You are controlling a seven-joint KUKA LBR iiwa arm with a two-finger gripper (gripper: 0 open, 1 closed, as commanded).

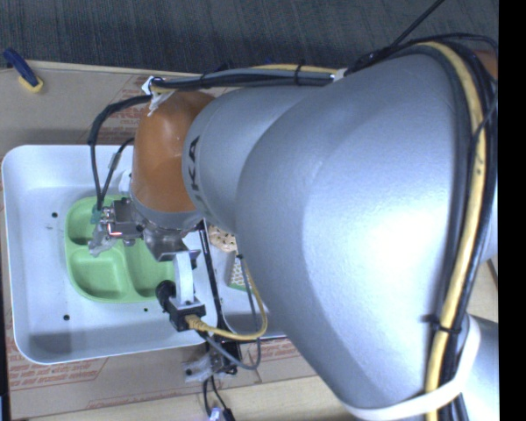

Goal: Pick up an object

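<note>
One green tray (101, 274) with compartments sits in the left white bin (26, 235), toward the bin's middle, and it's partly covered by the arm. The gripper (114, 229) hangs right over the tray's upper part, can't tell if it's actually touching. Grey arm (351, 226) with the orange band (162, 160) hogs most of the right side. Black cables (101, 160) loop around the wrist.

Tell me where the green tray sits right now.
The green tray lies in the left white bin, toward its middle, directly under the arm's orange band, which hides its right part.
</note>
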